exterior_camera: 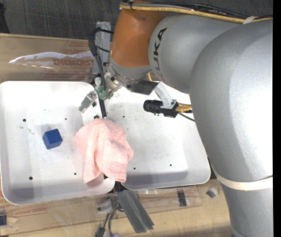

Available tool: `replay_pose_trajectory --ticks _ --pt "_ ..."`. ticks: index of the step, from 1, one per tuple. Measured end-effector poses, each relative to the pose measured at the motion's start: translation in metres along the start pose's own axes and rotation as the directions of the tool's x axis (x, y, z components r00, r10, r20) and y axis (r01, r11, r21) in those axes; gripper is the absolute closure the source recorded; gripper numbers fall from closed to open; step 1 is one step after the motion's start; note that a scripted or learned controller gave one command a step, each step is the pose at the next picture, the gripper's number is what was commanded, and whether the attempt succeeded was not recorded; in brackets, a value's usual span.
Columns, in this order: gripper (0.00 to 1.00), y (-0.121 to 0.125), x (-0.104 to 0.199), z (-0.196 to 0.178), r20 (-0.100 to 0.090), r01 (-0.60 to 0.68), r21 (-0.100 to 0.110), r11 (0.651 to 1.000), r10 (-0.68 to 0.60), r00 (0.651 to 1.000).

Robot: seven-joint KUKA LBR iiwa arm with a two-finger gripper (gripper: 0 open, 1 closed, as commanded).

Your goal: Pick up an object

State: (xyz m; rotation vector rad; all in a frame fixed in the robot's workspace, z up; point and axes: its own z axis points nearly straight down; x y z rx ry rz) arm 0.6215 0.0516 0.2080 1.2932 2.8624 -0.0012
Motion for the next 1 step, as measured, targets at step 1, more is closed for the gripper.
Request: replay_pose_trajectory --ticks 1 --pt "0.00 0.0066 0.0360 -0.0799 0.000 0.107 -0.001 0.994 -0.107 0.994"
